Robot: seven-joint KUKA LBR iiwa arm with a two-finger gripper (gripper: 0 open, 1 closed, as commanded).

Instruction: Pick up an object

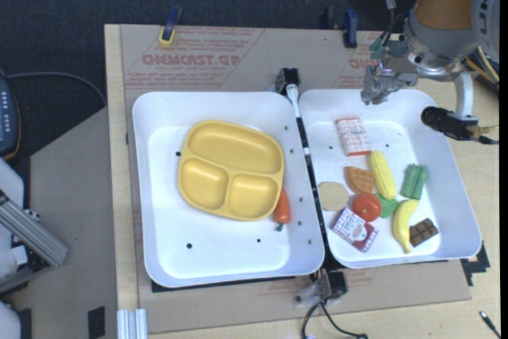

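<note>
My gripper [379,90] hangs over the back edge of the right bin [456,171], above its far rim. Nothing shows between its fingers. Below it in the bin lie a red-and-white packet [352,136], a corn cob [382,174], a waffle-like orange piece [359,179], a round beige cookie [333,195], a red tomato [366,207], a red-and-white carton [353,229], a banana [404,222], a green pepper [413,181] and a brown chocolate bar [423,231]. The nearest item, the packet, lies a little toward the front of the gripper.
The left bin [159,194] holds a yellow divided plate [230,169] and a small orange carrot [282,207] at its right side. The bins stand on a brown board [206,55] with clamps at the back edge.
</note>
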